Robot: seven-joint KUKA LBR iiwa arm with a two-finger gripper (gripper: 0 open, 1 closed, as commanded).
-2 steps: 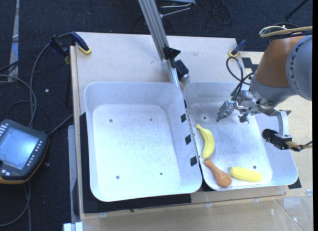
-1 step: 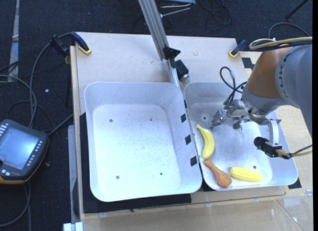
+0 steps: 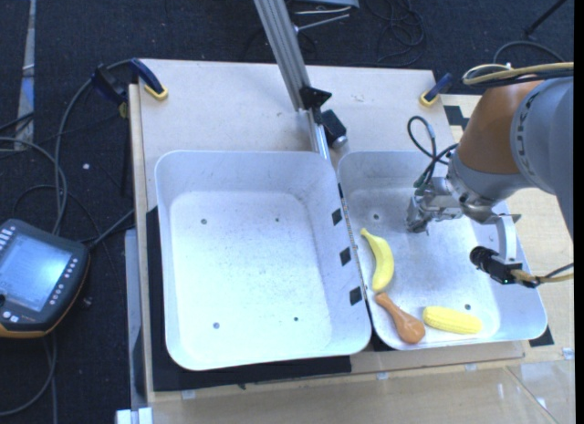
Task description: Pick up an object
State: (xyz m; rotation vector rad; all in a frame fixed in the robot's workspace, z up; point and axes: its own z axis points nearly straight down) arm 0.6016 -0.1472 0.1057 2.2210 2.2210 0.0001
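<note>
Camera view, banana (image 3: 380,260) long axis running near-far, end effector (image 3: 419,222) finger state unclear, above it.

I reach in from the right over the right bin (image 3: 365,196), my gripper (image 3: 419,222) hanging above its bare upper floor. Below it lie three things near the bin's lower left: a yellow banana (image 3: 380,259) beside the left wall, an orange wooden spoon-like piece (image 3: 403,319) just under the banana's lower end, and a yellow corn cob (image 3: 451,320) beside that. The left bin (image 3: 173,231) sits alongside, the two bins' rims meeting.
</note>
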